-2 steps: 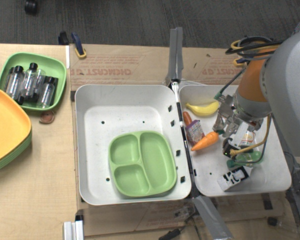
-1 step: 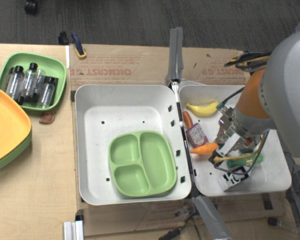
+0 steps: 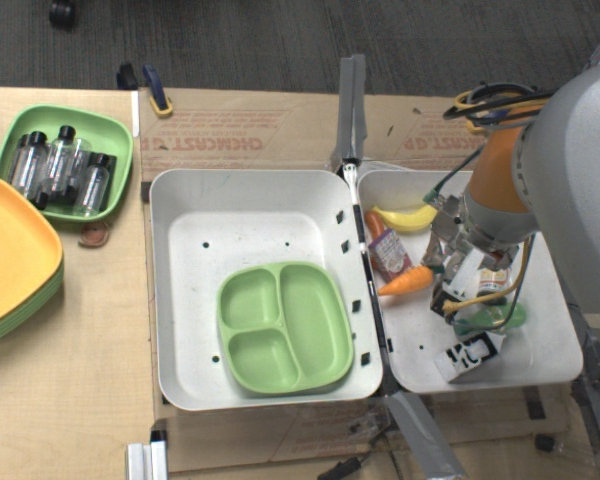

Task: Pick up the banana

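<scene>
The yellow banana (image 3: 405, 216) lies at the back left of the right bin (image 3: 540, 368), curved, with one end towards the bin's left wall. My gripper (image 3: 443, 256) hangs low over the middle of that bin, just right of and slightly nearer than the banana. Nothing yellow shows at the gripper. An orange carrot (image 3: 405, 282) lies just left of the gripper, and a red and white packet (image 3: 388, 253) sits between the carrot and the banana.
A green object (image 3: 502, 317) and a small black-and-white item (image 3: 470, 353) lie in the front part of the right bin. The left bin (image 3: 180, 268) holds a green divided plate (image 3: 283, 325). Off to the left stand orange plates (image 3: 15, 268) and a green tray of bottles (image 3: 65, 163).
</scene>
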`<action>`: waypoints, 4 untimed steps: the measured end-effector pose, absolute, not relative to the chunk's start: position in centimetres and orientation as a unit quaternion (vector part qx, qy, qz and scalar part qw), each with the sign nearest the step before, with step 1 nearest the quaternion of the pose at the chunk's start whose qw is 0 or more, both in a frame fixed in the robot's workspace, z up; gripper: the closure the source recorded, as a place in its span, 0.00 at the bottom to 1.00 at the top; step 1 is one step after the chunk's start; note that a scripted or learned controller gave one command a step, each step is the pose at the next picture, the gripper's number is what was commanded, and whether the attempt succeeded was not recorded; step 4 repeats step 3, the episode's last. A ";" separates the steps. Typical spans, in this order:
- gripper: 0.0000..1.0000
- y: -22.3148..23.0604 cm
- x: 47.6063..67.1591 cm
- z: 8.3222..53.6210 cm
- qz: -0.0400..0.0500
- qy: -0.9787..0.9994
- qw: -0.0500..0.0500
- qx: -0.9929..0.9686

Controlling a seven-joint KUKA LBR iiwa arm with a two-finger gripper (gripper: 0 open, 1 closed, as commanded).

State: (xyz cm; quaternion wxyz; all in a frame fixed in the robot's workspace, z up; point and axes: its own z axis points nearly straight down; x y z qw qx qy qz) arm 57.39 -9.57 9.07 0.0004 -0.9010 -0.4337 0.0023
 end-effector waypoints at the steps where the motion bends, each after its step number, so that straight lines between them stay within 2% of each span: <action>1: 1.00 -15.6 59.6 10.3 0.001 -0.511 0.000 -0.859; 2: 1.00 -15.1 58.6 9.1 0.002 -0.362 0.001 -0.932; 3: 1.00 -7.9 55.5 19.0 0.002 -0.395 0.001 -0.919; 4: 1.00 -7.9 55.5 19.0 0.002 -0.395 0.001 -0.919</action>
